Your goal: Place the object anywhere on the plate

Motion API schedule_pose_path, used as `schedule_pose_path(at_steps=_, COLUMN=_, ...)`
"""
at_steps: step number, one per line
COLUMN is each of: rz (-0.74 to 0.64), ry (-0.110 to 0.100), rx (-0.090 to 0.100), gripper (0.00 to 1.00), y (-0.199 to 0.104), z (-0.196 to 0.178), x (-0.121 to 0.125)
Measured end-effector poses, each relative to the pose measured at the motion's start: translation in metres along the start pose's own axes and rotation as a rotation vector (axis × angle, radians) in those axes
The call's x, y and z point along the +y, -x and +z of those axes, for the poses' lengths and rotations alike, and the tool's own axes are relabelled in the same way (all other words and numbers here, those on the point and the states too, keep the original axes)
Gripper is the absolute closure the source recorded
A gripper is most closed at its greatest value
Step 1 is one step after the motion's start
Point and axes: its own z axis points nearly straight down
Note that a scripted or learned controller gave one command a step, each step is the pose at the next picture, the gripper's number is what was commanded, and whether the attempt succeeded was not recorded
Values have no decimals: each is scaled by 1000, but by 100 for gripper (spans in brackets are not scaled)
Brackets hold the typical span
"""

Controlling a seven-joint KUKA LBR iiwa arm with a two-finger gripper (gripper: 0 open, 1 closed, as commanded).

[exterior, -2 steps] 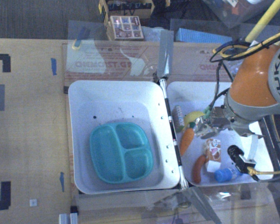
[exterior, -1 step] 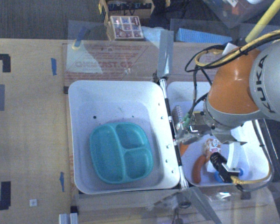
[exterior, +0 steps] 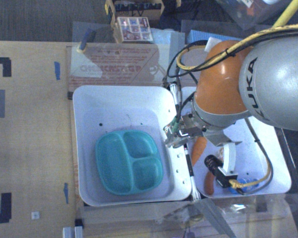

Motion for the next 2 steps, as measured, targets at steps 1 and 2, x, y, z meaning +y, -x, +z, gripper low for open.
schedule_pose_path(at_steps=1, rz=-71, ry=-4, rx=1, gripper=100, y=-69, z=30, x=-11)
schedule_pose_path(at_steps=2, rz=-70, ry=-4, rx=1, gripper=0, y=-69, z=30, x=-11)
